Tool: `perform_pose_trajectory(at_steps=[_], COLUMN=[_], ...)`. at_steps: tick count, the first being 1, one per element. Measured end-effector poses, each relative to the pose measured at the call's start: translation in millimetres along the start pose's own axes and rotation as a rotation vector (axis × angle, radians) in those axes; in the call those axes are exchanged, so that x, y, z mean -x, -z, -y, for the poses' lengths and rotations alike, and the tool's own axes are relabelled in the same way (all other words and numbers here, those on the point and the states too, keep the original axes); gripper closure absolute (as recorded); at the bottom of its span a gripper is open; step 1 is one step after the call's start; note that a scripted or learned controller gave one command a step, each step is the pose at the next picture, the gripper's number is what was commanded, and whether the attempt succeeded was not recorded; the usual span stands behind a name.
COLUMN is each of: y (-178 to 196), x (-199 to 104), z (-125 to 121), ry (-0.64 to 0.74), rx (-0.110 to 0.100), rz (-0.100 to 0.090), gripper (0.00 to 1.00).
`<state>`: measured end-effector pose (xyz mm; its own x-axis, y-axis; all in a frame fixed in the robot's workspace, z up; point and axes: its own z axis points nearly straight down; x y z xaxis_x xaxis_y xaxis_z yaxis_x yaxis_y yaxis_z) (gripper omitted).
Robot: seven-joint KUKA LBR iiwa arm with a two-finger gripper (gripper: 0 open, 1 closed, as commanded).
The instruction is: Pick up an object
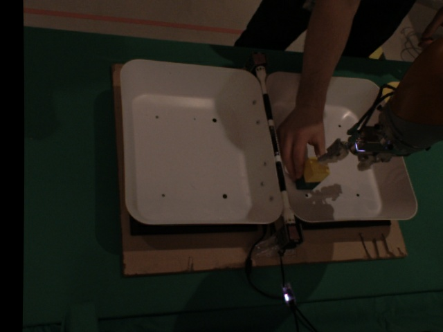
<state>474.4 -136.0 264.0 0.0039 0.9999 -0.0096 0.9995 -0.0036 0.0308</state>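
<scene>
A small yellow object (315,171) lies in the right bin (387,199), near its left wall. A person's hand (301,137) reaches down from the top and touches the yellow object with its fingers. My gripper (337,151) hangs over the right bin, just right of the hand and a little above the yellow object, coming in from the arm (415,109) at the right. Nothing shows between its tips.
The left bin (194,144) sits beside the right one, with a black-and-white divider strip (273,140) between them. Both rest on a cardboard sheet (208,258) over a green bench. A cable (277,282) trails off the front edge. The person's forearm crosses the right bin's back edge.
</scene>
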Motion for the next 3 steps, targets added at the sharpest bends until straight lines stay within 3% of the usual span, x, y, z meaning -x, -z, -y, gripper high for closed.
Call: perform_pose_trajectory(at_steps=[3], y=[-5.4], x=[0.4], z=[-0.6], ry=[-0.001], rx=[0.002], rz=[-0.001], gripper=[0.0])
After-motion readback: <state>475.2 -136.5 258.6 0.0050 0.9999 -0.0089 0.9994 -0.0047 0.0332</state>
